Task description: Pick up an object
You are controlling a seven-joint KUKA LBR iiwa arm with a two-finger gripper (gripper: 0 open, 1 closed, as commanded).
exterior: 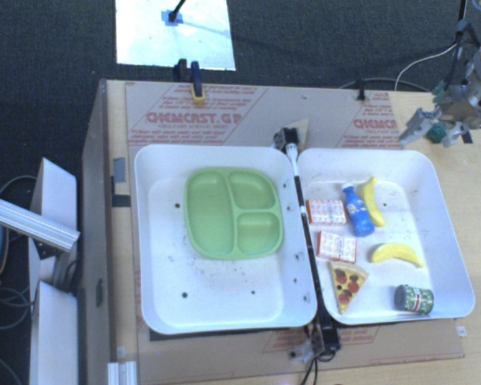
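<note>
The right bin [443,215] holds several small items. A blue bottle [357,209] lies beside a yellow banana [373,200], and a second banana [397,253] lies lower down. Two red-and-white packets [326,211] [337,246] sit near the divider. A pizza slice [349,283] and a green can [414,298] lie near the front wall. My gripper [437,131] hangs beyond the right bin's far right corner, above the bench. Its fingers are spread open with nothing between them.
The left bin [160,239] holds a green divided plate [232,213]. A black bar [301,215] runs between the two bins. Cables trail over the bench at the upper right. A white sheet [175,21] lies on the dark floor behind the bench.
</note>
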